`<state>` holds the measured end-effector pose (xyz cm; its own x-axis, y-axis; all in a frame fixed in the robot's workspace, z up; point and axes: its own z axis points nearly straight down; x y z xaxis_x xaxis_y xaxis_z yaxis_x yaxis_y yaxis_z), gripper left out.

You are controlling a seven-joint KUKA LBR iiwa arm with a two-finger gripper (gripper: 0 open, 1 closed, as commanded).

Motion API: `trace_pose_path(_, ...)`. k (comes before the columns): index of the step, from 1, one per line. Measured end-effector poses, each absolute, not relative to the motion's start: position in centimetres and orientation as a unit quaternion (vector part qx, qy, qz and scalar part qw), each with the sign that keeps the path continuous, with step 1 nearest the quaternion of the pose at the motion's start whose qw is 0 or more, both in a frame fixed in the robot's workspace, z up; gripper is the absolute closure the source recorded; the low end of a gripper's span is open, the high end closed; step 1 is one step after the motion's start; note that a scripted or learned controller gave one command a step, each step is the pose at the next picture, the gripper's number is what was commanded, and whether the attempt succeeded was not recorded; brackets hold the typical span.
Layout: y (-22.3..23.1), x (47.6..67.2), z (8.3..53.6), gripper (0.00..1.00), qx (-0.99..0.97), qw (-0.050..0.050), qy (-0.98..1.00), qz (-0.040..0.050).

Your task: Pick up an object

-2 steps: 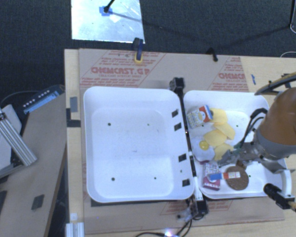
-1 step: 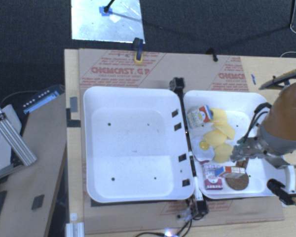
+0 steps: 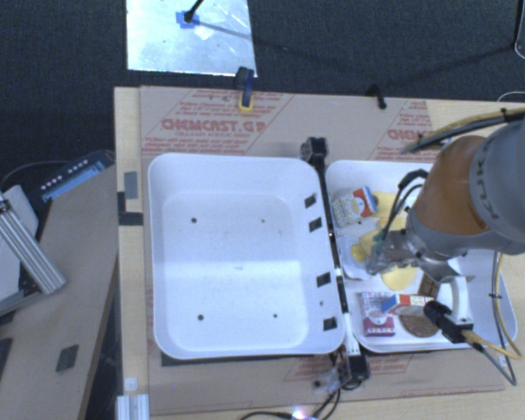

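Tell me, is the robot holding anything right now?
It cannot be told. The end effector is down in the right bin among the yellow pieces, but nothing shows clearly gripped.

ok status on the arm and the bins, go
Gripper down in right bin, over yellow items. Grasp unconfirmed. Red-and-white packet and brown disc alongside.

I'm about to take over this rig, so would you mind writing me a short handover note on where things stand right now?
Gripper: down inside the right bin, over the yellow items; nothing can be seen held.
Things: the red-and-white packet lies at the right bin's far end, the red-and-white box and a brown round piece at its near end. The left bin sits alongside.
Done: arm has reached into the bin.
Left: grasp one object and lift it out.
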<state>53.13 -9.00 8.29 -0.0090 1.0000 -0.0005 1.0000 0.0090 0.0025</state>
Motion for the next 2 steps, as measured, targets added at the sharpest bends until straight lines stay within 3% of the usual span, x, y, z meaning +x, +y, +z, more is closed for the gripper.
trace_pose_path(1,-5.1,55.6,24.2,1.0,0.703,0.007,0.711,0.0075)
trace_pose_path(2,-3.8,49.8,26.0,1.0,0.705,0.0,0.709,0.0009)
